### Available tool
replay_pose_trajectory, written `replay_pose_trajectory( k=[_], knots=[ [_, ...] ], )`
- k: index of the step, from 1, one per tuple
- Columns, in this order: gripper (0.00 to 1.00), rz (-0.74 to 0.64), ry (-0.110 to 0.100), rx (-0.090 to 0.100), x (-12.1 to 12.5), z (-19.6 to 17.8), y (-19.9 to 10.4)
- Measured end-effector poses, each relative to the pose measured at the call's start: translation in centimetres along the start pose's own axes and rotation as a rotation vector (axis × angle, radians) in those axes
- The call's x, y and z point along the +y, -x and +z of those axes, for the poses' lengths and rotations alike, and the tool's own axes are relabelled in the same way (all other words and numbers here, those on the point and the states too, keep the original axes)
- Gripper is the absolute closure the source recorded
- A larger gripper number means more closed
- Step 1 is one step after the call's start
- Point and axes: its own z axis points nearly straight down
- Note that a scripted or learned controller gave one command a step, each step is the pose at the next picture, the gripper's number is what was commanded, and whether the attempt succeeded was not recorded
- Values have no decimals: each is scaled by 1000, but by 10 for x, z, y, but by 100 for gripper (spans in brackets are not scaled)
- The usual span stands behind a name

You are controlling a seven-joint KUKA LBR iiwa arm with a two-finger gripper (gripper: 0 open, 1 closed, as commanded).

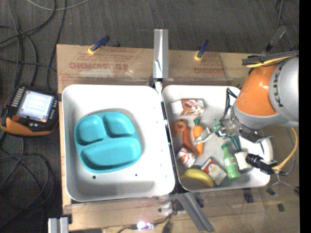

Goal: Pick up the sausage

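The sausage (186, 140) is a short orange-brown piece lying in the left part of the right bin (214, 98). It is pressed against a carrot (198, 131) with a green top on its right. My gripper (208, 133) hangs low over the bin just right of the carrot, about a hand's width from the sausage. Nothing is visibly held in it. The grey arm with its orange band (256, 98) comes in from the right.
Around the sausage lie a small carton (191, 106), a reddish round piece (180, 126), a can (184, 157), a banana (198, 177), a juice box (214, 171) and a green bottle (230, 162). The left bin (73, 101) holds a teal divided plate (108, 141).
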Motion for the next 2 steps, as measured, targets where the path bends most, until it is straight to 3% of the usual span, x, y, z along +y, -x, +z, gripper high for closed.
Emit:
replay_pose_trajectory(
  k=[1, 2],
  knots=[
    [0, -640, 16, -21, -13, 17, -30],
    [100, -640, 23, -18, -9, 8, -33]
  ],
)
